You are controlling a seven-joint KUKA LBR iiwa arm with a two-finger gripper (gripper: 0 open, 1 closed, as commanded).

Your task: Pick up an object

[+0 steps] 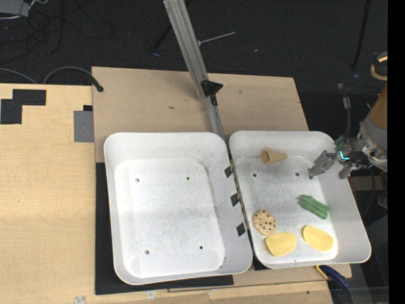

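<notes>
Gripper [329, 164] hangs over the right bin's [354, 258] far edge with fingers spread and nothing between them — the green pod-shaped toy [314, 206] lies just below in view, long axis slanting down-right.

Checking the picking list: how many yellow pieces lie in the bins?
2. Both lie in the right bin at its near edge: one yellow piece below the speckled cookie, the other yellow piece to its right, below the green item. Nothing appears hidden.
</notes>
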